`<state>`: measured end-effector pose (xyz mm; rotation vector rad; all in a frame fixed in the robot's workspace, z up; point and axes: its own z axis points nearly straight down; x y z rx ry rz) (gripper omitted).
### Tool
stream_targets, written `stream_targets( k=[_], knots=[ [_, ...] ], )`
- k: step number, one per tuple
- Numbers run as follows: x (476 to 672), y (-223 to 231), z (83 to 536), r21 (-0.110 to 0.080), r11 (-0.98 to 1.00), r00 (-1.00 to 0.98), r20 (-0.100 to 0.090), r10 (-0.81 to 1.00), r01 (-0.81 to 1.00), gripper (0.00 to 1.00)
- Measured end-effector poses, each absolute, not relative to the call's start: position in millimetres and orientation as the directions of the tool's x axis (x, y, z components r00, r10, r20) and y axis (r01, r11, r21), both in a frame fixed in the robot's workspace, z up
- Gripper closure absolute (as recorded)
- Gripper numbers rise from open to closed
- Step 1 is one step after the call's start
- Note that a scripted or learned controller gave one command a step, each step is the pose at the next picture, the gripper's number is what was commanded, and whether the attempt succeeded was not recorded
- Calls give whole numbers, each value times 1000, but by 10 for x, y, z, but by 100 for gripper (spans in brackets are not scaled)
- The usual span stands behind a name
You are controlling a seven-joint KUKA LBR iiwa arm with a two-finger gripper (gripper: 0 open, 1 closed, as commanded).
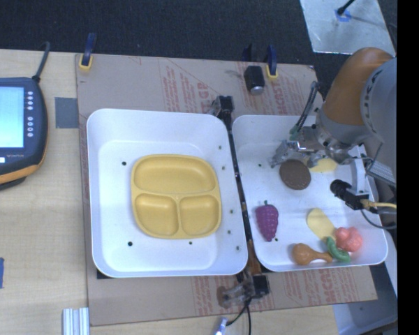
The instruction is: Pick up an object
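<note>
Now — claw (298, 152) over right bin (265, 257) | brown disc (295, 175) just below claw | grip state — cannot tell

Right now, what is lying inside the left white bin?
Inside the left white bin lies one yellow divided tray, with three compartments facing up and nothing visible in them. The bin floor beneath the tray is covered, so anything under it cannot be seen.

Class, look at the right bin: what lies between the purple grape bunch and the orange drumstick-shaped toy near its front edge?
Nothing. In the camera view, only bare white floor of the right bin separates the purple grape bunch from the orange drumstick-shaped toy.
</note>
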<state>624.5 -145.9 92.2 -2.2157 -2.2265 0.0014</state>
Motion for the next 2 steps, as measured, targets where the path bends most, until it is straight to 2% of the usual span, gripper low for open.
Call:
stream_targets(
  k=[1, 2],
  knots=[
    [5890, -1547, 915, -4, 4, -4, -1, 1000, 1000, 0],
    [6278, -1610, 923, -2, 3, -3, 0, 1000, 1000, 0]
  ],
)
